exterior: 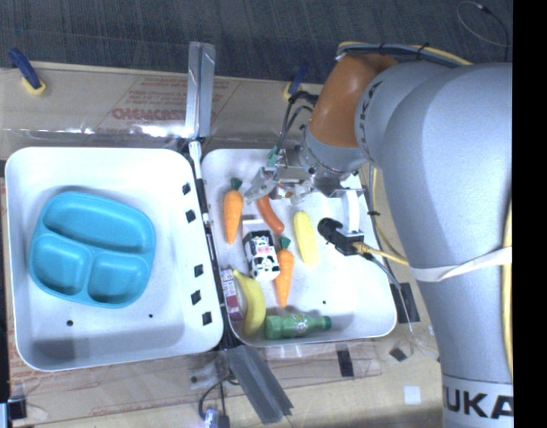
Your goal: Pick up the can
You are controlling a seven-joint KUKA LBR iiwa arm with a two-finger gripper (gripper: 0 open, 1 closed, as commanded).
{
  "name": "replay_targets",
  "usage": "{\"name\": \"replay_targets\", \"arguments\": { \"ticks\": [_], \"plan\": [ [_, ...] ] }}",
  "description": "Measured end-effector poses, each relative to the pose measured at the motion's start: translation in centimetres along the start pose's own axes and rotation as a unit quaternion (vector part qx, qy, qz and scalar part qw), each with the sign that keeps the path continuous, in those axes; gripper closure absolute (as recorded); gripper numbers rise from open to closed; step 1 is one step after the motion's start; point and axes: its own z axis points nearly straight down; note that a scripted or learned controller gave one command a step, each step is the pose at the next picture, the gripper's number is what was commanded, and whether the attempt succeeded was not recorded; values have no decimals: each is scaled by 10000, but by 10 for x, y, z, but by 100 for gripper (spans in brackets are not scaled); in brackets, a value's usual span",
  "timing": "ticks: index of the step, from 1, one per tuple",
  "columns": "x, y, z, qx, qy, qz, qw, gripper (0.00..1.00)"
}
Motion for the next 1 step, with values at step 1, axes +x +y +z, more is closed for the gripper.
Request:
{"name": "replay_targets", "arguments": {
  "ticks": [1],
  "plan": [
    [-49,23,-26,-12,2,238,9997,0]
  ]
}}
